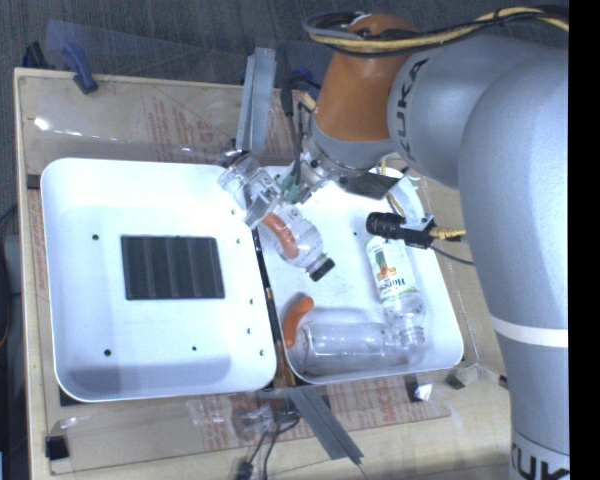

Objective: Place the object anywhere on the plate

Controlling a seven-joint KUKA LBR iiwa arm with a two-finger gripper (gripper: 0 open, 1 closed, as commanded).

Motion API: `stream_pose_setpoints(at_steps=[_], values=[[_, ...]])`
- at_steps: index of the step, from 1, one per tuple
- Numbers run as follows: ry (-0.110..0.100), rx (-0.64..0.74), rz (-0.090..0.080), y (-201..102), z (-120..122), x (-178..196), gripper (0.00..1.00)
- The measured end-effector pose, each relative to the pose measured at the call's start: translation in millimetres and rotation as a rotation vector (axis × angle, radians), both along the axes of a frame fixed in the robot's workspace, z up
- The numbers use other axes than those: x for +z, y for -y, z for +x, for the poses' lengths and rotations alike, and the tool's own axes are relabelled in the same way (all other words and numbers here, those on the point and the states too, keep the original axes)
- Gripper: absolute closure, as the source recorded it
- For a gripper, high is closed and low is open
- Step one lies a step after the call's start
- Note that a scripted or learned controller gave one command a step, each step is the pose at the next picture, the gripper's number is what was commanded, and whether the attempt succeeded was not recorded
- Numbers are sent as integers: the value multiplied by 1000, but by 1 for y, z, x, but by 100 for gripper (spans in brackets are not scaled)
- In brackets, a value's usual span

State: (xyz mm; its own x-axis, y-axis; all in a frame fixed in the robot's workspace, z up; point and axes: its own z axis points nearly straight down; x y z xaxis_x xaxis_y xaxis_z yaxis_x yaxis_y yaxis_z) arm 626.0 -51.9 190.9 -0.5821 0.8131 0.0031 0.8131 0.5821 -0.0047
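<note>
gripper [263, 200] hangs at the right bin's [442, 298] ten o'clock corner. fingers pinch a small bottle [292, 238]. plate [173, 267] sits in the left bin [70, 268].

A dark ribbed rectangular plate [172, 267] lies flat in the middle of the left white bin [70, 198].

Two white bins on the bench: left bin [70, 268] and right bin [445, 328]. One dark plate [172, 267] lay in the left bin. In the right bin, three clear plastic bottles: one [295, 240] nearest the left bin, one labelled [393, 278] farther off, one large [355, 340] along the near wall. One orange object [295, 318] beside the divide.
</note>
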Motion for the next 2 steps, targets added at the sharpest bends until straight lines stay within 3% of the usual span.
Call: stream_pose_setpoints(at_steps=[1, 2], values=[[1, 139, 0, -55, -65, 22, 100], [3, 298, 0, -89, -11, 0, 100]])
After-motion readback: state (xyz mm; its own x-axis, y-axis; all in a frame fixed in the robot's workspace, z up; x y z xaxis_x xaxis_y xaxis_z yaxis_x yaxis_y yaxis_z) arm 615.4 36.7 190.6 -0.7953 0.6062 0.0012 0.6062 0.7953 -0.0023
